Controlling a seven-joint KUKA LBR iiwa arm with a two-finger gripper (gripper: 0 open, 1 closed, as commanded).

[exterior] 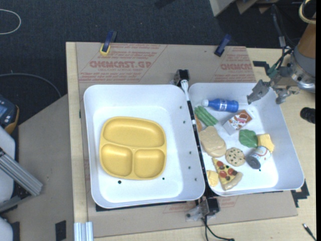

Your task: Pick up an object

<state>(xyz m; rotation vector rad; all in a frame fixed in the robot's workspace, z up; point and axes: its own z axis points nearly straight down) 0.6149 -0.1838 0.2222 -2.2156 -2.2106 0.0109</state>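
While the end effector hovers at the upper right of the frame, over the right bin's far corner, its fingers are spread wide with nothing between them. Nearest lies the blue bottle, just to its left and slightly lower, long axis running left-right.

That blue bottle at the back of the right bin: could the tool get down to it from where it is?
Probably yes. The blue bottle lies on its side with open bin floor around it, nothing on top, and the tool hangs above that bin's far right corner, apart from it.
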